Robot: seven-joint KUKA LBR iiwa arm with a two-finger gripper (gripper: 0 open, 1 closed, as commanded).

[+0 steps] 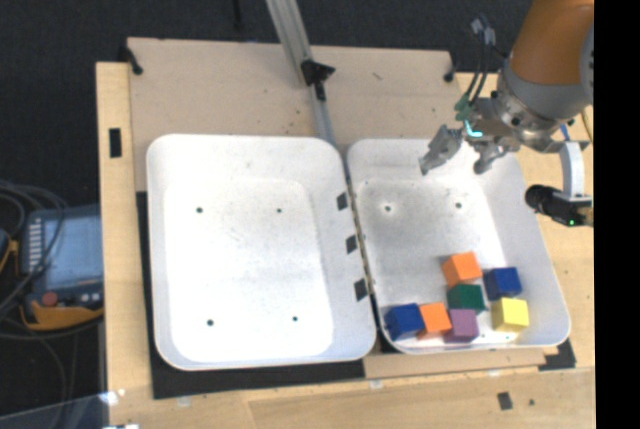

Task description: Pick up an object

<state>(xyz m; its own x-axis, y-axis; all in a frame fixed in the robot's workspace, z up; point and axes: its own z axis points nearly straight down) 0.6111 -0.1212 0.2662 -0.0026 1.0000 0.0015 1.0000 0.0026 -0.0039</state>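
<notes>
Several small blocks lie in the near right corner of the right bin (400, 179): an orange block (461, 268), a blue block (502, 281), a green block (466, 297), a yellow block (510, 313), a purple block (463, 323), a second orange block (435, 318) and a second blue block (404, 320). My gripper (462, 155) hangs over the far right part of that bin, well away from the blocks. Its two grey fingers are spread apart with nothing between them.
The left bin (240, 247) sits beside the right one. A slanted metal rail (285, 12) runs from the top down to the gap between the bins. A pendant with cables (55, 262) lies off the bench at left.
</notes>
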